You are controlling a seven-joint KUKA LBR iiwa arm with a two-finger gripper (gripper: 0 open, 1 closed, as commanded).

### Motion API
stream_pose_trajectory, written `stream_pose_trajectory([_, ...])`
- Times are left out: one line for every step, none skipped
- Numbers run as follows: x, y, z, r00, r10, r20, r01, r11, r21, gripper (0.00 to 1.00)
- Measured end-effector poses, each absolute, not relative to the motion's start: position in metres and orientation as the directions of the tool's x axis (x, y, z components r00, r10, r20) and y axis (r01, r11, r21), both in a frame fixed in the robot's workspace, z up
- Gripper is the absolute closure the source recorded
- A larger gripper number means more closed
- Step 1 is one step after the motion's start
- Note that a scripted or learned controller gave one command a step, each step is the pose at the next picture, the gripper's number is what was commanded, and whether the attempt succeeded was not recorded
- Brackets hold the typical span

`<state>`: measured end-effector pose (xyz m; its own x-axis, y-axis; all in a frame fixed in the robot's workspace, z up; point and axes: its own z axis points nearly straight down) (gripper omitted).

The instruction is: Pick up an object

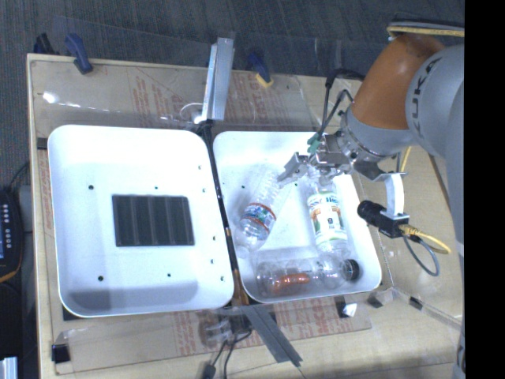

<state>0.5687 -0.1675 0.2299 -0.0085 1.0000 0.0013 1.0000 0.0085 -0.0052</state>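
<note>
A: End effector sits low over the far part of the right bin, between two clear bottles. Can't tell from here how it is set, and nothing visibly in it.

B: Which bottle is closest?

A: The upright-lying bottle with the white label, its neck end near the end effector. A second bottle with a blue label lies at a slant just to the left. A third, with something reddish inside, lies along the near wall, touching the base of the white-label one.

B: So the pick?

A: My judgement: go for a neck or the narrow shoulder, square across the bottle's axis. Clear round plastic will likely roll or squirt out if pinched off-centre. Descend straight, close slowly, lift without dragging into the neighbours.

B: The other bin?

A: Left bin carries a dark ribbed rectangular panel in its floor; no loose items that I can make out. Both bins rest side by side on the tabletop.
</note>
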Motion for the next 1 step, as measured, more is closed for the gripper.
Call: stream_pose_trajectory([0.5818,-0.2126,0.1325,0.066,0.998,-0.003,0.998,-0.066,0.015,0.00])
